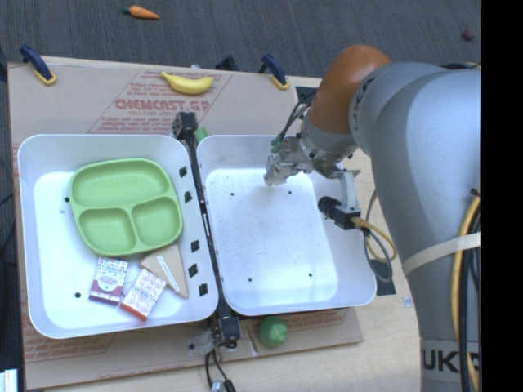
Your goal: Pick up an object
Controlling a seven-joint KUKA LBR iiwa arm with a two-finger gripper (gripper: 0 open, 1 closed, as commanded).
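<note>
My gripper (276, 175) hangs over the back of the right bin (270, 300), near its far wall. Nothing shows between its fingertips. In the left bin (37, 300) lies a green divided plate (124, 203). In front of it sit a maroon packet (109, 280), a red-and-white packet (144, 292) and a tan wedge (166, 273).
A yellow banana (187, 81) lies on the cardboard behind the bins. A green ball (273, 331) rests on the bench in front of the right bin. An orange carrot (143, 11) lies on the floor at the back. The arm's grey body (417, 153) fills the right side.
</note>
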